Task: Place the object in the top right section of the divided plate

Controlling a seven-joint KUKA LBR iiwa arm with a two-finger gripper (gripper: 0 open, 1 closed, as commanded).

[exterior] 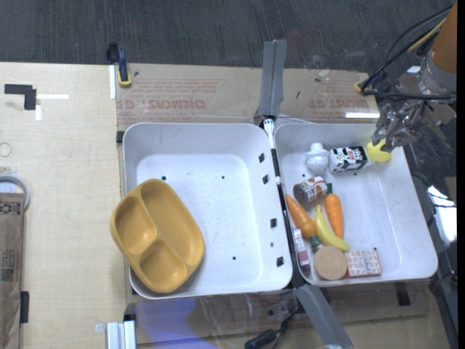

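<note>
The yellow divided plate lies in the left bin, against its front left corner, with three hollow sections. My gripper hangs over the far right corner of the right bin. Its fingers point down and to the left, closed on a small yellow object that peeks out at their tips. That object sits just right of a cow-patterned carton.
The right bin also holds a white bottle, a small can, two carrots, a banana, a round tan disc and a red-and-white packet. A grey divider post stands between the bins.
</note>
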